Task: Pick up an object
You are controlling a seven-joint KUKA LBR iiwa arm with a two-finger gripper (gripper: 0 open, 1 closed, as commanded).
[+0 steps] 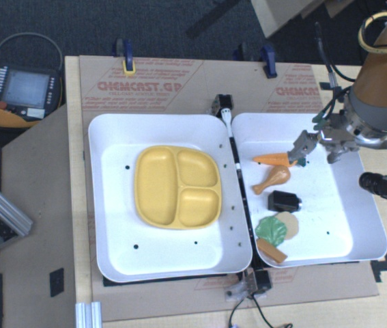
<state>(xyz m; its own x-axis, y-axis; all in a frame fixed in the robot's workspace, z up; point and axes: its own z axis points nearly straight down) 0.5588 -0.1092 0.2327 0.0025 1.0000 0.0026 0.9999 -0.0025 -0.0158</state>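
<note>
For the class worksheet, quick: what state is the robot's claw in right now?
Claw: at the thick end of the orange carrot in the right bin; open or closed, and whether it holds the carrot, cannot be told.

Glossy white plastic bins — matt yellow plastic tray, smooth; brown cardboard-like sheet beneath — matt black block.

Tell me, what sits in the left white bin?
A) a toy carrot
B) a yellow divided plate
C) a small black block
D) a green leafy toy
B: the yellow divided plate lies alone in the left bin, while the carrot lies in the right bin.
</note>
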